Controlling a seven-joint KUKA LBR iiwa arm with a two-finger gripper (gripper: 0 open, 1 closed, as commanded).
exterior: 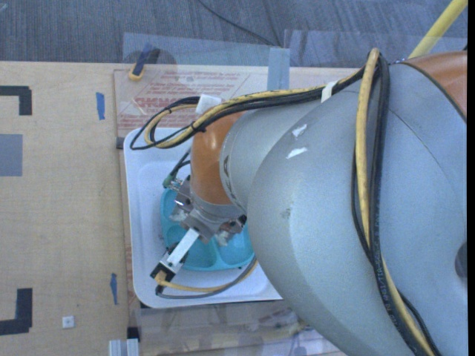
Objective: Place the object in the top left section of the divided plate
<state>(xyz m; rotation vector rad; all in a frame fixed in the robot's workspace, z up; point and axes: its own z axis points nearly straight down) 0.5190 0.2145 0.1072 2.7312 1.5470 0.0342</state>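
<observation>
**Clerk:** Item one: arm (pixel 349 199), grey with orange band, reaching in from the right and covering most of the near bin (pixel 137 221). Item two: end effector (pixel 194 225), low over the divided plate (pixel 223 258); its state cannot be told, the wrist hiding it from above.

**Auditor:** And the plate?

**Clerk:** Turquoise, lying in the white bin, largely under the wrist. Parts of its rim and two hollows show at the lower edge. A white-and-black bracket (pixel 174 256) juts from the wrist toward the bin's lower left, with yellow and black cabling (pixel 193 288) looped beside it.

**Auditor:** The object?

**Clerk:** Not located; if carried or already set down, it lies beneath the wrist, over the plate. Whether it sits in the top left section cannot be confirmed.

**Auditor:** Handling note for the step?

**Clerk:** Judged a placing step. Advised: centre over the top left hollow, clear of the dividing ridges; descend straight; release low so nothing bounces across a ridge; withdraw vertically, keeping the cabling off the plate rim. Worktop (pixel 59 221) to the left offers no obstruction.
</observation>
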